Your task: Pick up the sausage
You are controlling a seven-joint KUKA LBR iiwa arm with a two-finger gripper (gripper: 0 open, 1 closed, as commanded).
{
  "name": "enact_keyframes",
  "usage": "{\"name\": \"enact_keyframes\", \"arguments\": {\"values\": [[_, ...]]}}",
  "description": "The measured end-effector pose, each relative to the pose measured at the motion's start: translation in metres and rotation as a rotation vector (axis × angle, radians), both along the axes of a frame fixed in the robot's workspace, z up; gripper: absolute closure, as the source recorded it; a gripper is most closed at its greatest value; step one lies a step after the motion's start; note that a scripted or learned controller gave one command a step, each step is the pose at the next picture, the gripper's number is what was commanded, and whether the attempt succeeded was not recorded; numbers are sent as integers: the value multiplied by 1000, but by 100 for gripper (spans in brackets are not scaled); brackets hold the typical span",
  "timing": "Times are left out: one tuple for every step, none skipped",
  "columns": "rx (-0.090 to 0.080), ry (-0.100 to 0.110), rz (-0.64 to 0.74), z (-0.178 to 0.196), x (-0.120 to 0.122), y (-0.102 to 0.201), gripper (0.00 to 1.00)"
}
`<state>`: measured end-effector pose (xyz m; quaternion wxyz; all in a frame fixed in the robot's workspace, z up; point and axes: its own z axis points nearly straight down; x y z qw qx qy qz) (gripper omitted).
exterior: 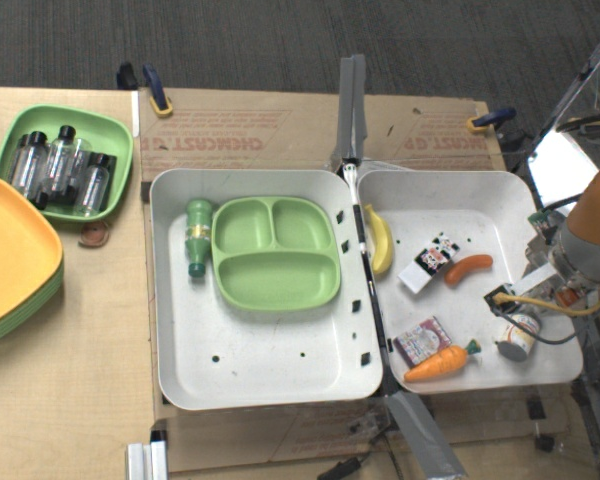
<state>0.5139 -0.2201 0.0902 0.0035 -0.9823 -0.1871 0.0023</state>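
Note:
The sausage is a short orange-red link lying at a slant on the floor of the right bin, toward its right half. Nothing touches it apart from the bin floor, and a black-and-white box lies just to its left. My gripper comes in over the right bin's right wall, to the right of the sausage and a little nearer the front, apart from it. Its fingertips are not clear at this angle.
The right bin also holds a banana along its left wall, a carrot, a small packet and a pale little can near the front. In the left bin lie a green divided plate and a green bottle.

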Motion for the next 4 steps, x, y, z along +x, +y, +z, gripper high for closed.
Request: {"name": "enact_keyframes", "arguments": {"values": [[-1,0,-176,2,-33,0,100],[1,3,-178,9,-33,0,100],[-3,2,-159,5,71,0,100],[-7,-2,-153,50,123,-2,100]]}}
